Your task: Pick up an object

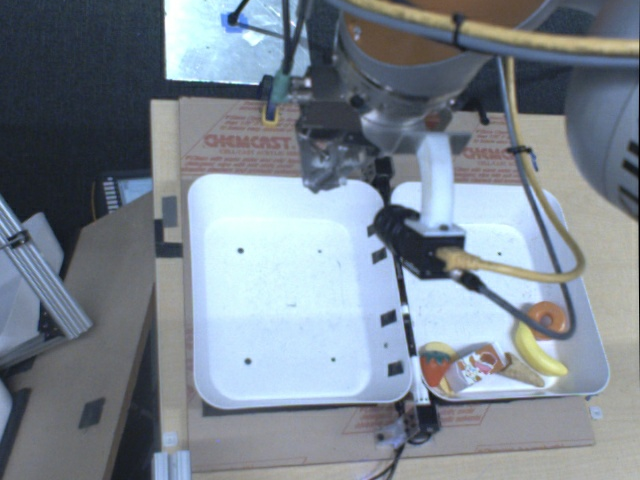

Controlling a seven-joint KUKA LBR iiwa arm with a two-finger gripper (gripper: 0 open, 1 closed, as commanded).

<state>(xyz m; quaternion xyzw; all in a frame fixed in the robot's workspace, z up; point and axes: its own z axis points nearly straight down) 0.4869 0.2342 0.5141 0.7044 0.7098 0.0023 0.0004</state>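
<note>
My gripper [327, 171] hangs over the far edge of the left bin [215, 268], near the divide between the two bins. Nothing shows beneath it on the bin floor. The objects lie in the right bin [590, 353], all at its near end. An orange ring [547, 316] sits by the right wall, with a yellow banana [538, 354] just in front of it. Along the near wall lie a red-orange fruit [436, 364], a small white and red carton [473, 367] and a tan cone [524, 373]. The gripper is well apart from all of them.
The arm's large grey and orange body [440, 28] overhangs the far side of both bins. A yellow cable [520, 268] loops across the right bin. Brown cardboard [230, 138] lies under the bins.
</note>
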